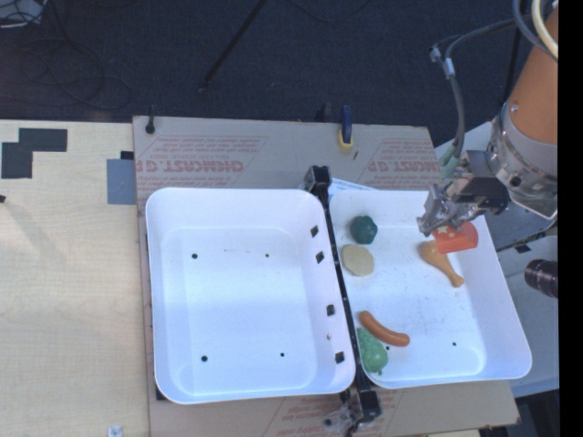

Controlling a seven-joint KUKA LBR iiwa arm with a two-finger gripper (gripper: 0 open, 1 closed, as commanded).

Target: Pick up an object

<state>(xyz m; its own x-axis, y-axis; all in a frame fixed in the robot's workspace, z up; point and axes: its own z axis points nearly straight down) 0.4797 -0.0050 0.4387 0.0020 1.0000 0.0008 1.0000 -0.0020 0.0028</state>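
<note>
White plastic made up both bins: the left bin [237, 289] held nothing that the camera showed, while the right bin [474, 353] carried all the loose things. By the clock face of the right bin, a dark green ball [364, 229] sat at about eleven o'clock, a pale round disc [357, 261] just below it at ten, an orange sausage shape [383, 329] near seven and a light green lump [373, 353] touching the sausage's lower side. At about two o'clock lay a red-orange block [456, 238], with a tan drumstick-like piece [442, 264] just beside it toward the bin's centre.

The tool [444, 215] hung over that two o'clock corner, directly above the red-orange block and very near it, possibly touching. Judged from this, the pick was at the approach or closing stage: nothing appeared lifted, every object seemed to rest on the bin floor, and the grasp and raise were left to do.

Whether the tool stood apart or together I could not tell; its tips blurred into the block's upper edge. The arm [533, 89] was cut off at the frame's right, and the cardboard-covered surface [273, 157] ran partly hidden under the bins.
</note>
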